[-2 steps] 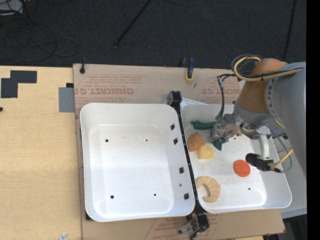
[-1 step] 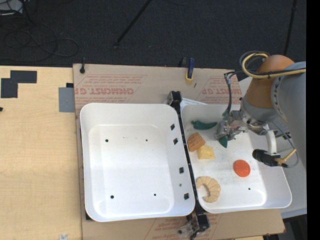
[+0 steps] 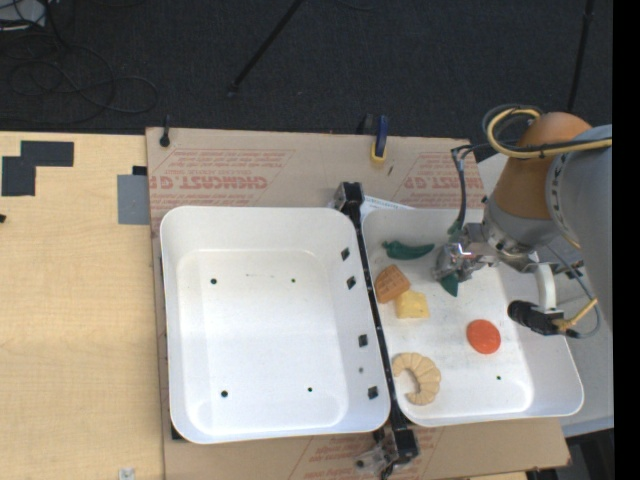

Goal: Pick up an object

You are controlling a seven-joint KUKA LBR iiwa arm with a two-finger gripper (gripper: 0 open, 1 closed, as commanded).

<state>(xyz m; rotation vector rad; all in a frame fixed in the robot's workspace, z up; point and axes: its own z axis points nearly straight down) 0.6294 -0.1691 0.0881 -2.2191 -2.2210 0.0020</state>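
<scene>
Since the gripper [image 3: 455, 265] sits low over the dark green piece [image 3: 449, 284], fingers unreadable, it should pinch squarely, then lift straight.

Right bin [image 3: 540, 393] holds five objects; left bin [image 3: 200, 408] adjoins it.

Dark carpet floor [image 3: 300, 58] with cables, light wooden bench [image 3: 70, 318], cardboard sheet [image 3: 260, 173]

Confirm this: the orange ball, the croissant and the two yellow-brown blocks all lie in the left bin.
Wrong bin. The camera view shows the orange ball, the croissant and the two yellow-brown blocks all lying in the right bin, not the left one.
</scene>
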